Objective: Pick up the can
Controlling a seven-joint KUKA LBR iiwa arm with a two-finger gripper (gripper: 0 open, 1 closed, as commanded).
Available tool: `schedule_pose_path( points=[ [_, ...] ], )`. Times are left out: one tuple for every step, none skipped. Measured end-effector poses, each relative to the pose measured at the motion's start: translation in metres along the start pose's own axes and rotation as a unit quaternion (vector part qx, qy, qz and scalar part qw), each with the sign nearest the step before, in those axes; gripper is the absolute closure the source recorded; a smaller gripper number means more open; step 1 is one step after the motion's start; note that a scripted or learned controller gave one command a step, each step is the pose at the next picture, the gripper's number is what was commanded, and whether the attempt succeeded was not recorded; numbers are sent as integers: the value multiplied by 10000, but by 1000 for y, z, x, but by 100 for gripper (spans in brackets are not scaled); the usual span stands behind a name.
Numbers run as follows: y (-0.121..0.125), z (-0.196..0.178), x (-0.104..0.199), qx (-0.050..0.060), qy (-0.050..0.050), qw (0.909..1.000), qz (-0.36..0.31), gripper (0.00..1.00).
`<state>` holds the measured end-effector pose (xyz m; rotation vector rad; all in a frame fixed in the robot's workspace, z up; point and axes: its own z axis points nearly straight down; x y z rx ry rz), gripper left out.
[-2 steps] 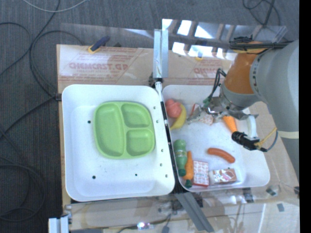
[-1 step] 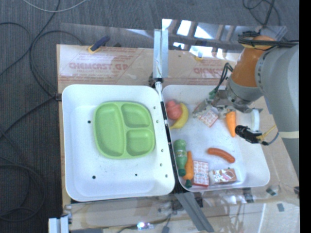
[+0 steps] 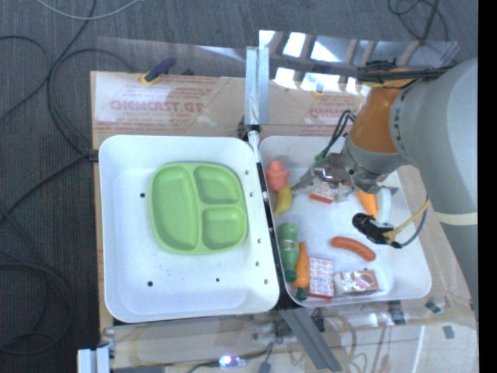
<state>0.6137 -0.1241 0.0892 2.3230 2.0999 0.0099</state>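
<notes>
Nearest me in the right bin (image 3: 408,274) I see a red-and-white packet (image 3: 321,277). Farther in, the can (image 3: 322,196) lies partly hidden under the end effector (image 3: 330,176), its long axis seemingly left-right. I cannot tell whether the end effector is spread or pressed together.

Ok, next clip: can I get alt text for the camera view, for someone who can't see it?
A grey arm with an orange band reaches from the right over the right white bin, its gripper low among toy foods including a sausage, a carrot and small boxes. The left white bin holds a green divided plate.
</notes>
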Motion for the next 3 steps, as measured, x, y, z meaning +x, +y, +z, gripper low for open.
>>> schedule_pose_path(
  points=[
    [20, 0, -54, -3, 53, 9996, 287, 0],
    [67, 2, -58, 162, 127, 9966, 802, 0],
    [-43, 0, -34, 29, 16, 9991, 414, 0]
  ],
)
